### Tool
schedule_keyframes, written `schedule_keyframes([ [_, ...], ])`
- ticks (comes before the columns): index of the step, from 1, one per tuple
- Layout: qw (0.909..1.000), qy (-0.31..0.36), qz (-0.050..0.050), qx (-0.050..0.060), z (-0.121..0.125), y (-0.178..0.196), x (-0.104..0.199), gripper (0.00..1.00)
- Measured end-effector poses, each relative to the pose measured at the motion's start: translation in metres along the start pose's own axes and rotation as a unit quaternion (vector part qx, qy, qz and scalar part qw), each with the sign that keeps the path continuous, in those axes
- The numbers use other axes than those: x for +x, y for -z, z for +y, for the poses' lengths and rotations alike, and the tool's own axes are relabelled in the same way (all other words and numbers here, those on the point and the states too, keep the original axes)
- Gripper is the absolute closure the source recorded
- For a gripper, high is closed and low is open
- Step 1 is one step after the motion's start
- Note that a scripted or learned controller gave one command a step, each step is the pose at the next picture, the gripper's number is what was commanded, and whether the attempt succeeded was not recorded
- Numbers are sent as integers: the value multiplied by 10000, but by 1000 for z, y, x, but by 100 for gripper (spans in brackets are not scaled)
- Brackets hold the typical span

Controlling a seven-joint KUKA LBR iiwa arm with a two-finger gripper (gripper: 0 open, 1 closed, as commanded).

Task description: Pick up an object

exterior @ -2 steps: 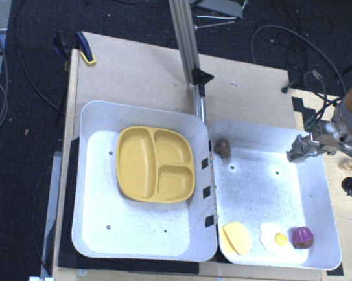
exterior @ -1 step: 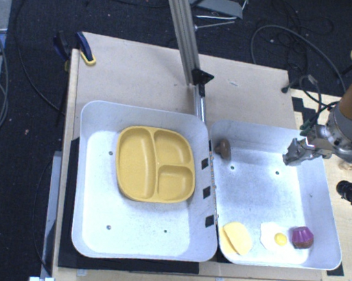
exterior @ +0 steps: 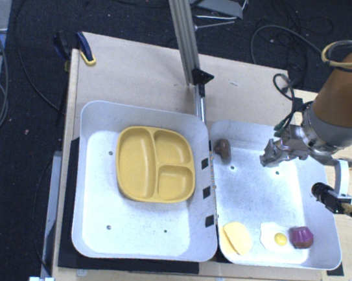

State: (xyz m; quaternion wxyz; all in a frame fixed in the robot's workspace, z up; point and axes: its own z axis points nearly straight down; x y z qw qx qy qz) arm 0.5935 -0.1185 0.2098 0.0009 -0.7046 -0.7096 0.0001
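Nearest you, along the near edge of the right bin (exterior: 315,259), lie three candidates: a yellow wedge (exterior: 236,237), a fried-egg toy (exterior: 275,237) and a purple piece (exterior: 302,237), the last two just beside each other. In the left bin (exterior: 85,221) sits a yellow divided plate (exterior: 156,164). Farther back, a brown object (exterior: 222,149) rests by the right bin's far-left corner. The tool (exterior: 273,154) hangs over the far part of that bin, well apart from all four, with nothing seen between its fingers; you cannot tell from here whether they are spread or closed. Watch the risks: a straight descent would likely meet bare bin floor, the brown object sits close to the wall where a finger could catch, and the egg looks too flat to grip.
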Motion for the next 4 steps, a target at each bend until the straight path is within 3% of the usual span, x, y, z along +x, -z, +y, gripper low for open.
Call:
schedule_keyframes([
  [4,10000,11,1,-8,-42,34,211,100],
])
